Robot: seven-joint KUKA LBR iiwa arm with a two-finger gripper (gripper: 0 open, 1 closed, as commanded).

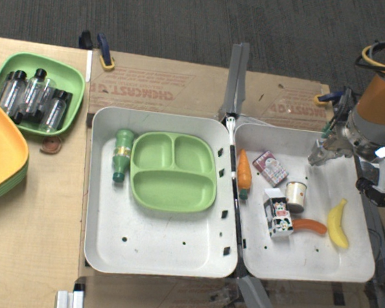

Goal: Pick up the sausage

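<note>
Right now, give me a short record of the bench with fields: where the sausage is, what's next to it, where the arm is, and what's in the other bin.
sausage: lying in the right bin, near its front
neighbours: small carton touching its left end, banana to its right, can behind
gripper: over the right bin's far right corner, apart from the sausage
left bin: green divided plate, green bottle
task state: sausage not yet picked up
</note>
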